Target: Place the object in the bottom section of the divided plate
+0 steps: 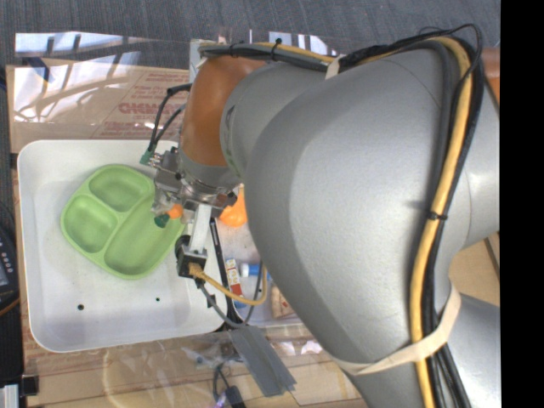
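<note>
Looming nearest us, our arm (357, 185) poises its gripper (167, 213), clenching something orange, over the green divided plate's (119, 219) right edge for placement.

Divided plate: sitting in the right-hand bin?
No, the green divided plate lies in the left bin, with the gripper at the plate's right edge.

The big grey robot arm (357, 194) comes in from the right and takes up most of the view. Its round grey body bends toward the middle. An orange band (208, 109) sits above the wrist. Yellow and black cables (442, 185) run along the arm. Below the band, the small two-finger gripper (166, 206) points to the left.
</note>
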You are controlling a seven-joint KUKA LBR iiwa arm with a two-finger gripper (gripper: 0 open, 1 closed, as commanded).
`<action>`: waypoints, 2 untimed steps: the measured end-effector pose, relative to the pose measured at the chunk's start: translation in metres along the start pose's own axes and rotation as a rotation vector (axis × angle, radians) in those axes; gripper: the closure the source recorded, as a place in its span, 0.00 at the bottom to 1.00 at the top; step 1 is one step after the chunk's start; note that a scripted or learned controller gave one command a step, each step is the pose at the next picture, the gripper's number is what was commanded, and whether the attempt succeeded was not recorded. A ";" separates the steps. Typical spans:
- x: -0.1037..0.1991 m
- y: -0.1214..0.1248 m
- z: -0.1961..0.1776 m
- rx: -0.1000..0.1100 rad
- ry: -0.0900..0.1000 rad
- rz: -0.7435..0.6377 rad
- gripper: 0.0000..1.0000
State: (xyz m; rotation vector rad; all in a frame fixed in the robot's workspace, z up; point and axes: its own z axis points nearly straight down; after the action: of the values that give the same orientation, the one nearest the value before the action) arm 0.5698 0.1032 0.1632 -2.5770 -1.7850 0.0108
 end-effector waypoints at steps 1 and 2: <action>0.087 -0.008 -0.031 -0.004 0.000 0.080 1.00; 0.088 -0.010 -0.039 0.001 -0.005 0.069 1.00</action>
State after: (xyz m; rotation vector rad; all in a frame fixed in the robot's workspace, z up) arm 0.5919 0.1894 0.2023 -2.6384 -1.6965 0.0184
